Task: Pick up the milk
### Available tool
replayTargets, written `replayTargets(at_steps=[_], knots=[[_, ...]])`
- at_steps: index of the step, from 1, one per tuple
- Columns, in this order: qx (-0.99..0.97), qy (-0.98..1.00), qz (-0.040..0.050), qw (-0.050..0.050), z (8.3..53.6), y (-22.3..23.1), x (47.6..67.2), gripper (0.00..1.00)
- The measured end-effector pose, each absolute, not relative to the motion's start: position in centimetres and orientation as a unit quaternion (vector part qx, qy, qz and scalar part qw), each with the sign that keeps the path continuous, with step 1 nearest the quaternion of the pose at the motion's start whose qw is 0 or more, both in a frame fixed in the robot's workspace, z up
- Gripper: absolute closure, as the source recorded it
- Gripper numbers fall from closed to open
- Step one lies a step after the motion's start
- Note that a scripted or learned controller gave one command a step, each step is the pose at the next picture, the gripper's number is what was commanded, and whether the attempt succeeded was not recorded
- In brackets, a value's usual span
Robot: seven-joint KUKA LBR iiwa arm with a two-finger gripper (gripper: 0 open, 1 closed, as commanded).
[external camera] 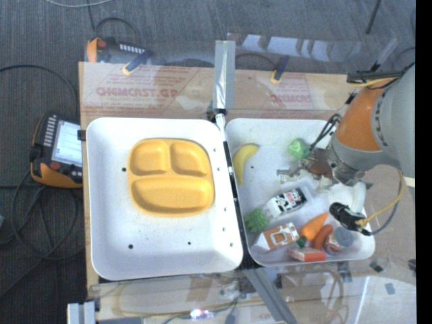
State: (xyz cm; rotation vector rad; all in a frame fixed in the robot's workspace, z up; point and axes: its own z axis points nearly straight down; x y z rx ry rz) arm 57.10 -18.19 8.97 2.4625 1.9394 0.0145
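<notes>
The milk [289, 200], a small white carton with black patches, lies on its side near the middle of the right bin [264, 135]. It has not been lifted: it rests on the bin floor and nothing touches it.

The other things sit around the milk. A banana [244, 158] is above and to the left of it, and a green leafy piece [256, 219] is just below-left. An orange and white box [281, 235] lies below it, and a carrot [313, 225] is below and to the right. A green round thing [298, 148] is above it.

The hand [312, 167] is above and to the right of the milk, near but apart from it. Whether it is apart or together I cannot tell, because the dark parts are too small and mixed.

So the whole picking seems left to do: reach over the milk, go down, close, lift.

The left bin [108, 181], far left of the milk, holds a yellow tray [172, 175].
</notes>
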Motion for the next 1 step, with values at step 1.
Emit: replayTargets(at_steps=[1], knots=[[0.749, 0.663, 0.0075, 0.006, 9.22, -20.33, 52.4, 0.0]])
